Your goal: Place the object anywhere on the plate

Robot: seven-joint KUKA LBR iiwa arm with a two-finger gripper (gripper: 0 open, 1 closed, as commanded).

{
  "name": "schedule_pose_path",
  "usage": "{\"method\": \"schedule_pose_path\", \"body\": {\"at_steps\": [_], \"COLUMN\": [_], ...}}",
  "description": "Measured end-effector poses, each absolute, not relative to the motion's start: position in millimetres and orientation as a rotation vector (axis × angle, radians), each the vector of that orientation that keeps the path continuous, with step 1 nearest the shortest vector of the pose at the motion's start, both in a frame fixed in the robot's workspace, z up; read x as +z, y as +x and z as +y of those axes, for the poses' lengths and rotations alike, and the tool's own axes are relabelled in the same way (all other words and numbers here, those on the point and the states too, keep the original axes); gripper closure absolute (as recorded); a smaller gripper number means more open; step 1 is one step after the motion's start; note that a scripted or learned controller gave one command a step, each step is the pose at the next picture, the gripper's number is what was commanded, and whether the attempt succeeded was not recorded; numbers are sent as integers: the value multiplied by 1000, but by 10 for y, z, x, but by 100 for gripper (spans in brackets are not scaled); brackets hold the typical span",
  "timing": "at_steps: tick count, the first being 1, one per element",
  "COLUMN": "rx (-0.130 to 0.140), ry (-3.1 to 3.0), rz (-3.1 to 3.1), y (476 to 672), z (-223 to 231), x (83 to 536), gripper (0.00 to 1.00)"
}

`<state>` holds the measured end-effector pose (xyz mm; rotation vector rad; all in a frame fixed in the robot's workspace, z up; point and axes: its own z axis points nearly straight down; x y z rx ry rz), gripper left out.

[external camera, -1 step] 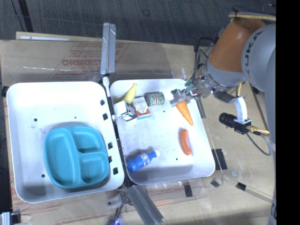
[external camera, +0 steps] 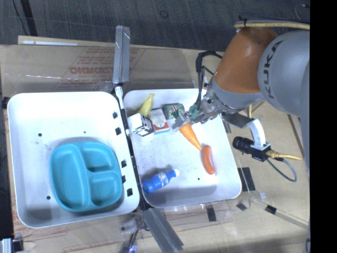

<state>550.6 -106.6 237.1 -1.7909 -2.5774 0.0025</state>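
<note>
The grey arm with its orange band reaches in from three o'clock, and its end effector (external camera: 196, 113) sits low over the back of the right-hand white bin (external camera: 231, 186), right at the thick end of the orange toy carrot (external camera: 189, 134). The wrist hides the tips, so it cannot be told whether they are apart or together, or whether anything is clamped. The carrot lies slanted on the bin floor, pointing toward five o'clock, and looks like the object being gone for. Just at its four o'clock lies a small red-orange sausage-shaped toy (external camera: 209, 159); at nine o'clock sits a cluster of small printed packets (external camera: 158, 120) with a yellow banana-shaped toy (external camera: 146, 105) behind them. A blue plastic bottle with a white cap (external camera: 158, 180) rests near the front edge.

The turquoise three-compartment plate (external camera: 84, 175) waits in the left-hand white bin (external camera: 31, 115), well apart from the arm. By the look of it, this is the pick stage: next comes a secure grip, a lift clear of the divider, a carry toward nine o'clock, and a release over the plate.
</note>
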Motion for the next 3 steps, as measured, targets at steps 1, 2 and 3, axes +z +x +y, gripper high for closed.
{"method": "schedule_pose_path", "body": {"at_steps": [1,2,3], "rx": [2,6,6], "ry": [-1799,-1831,-1834], "rz": [-2575,-2547,-2547], "y": [5549,5212,5214], "z": [-180,546,540], "x": [2451,1901,1903], "gripper": [100,100,0]}}
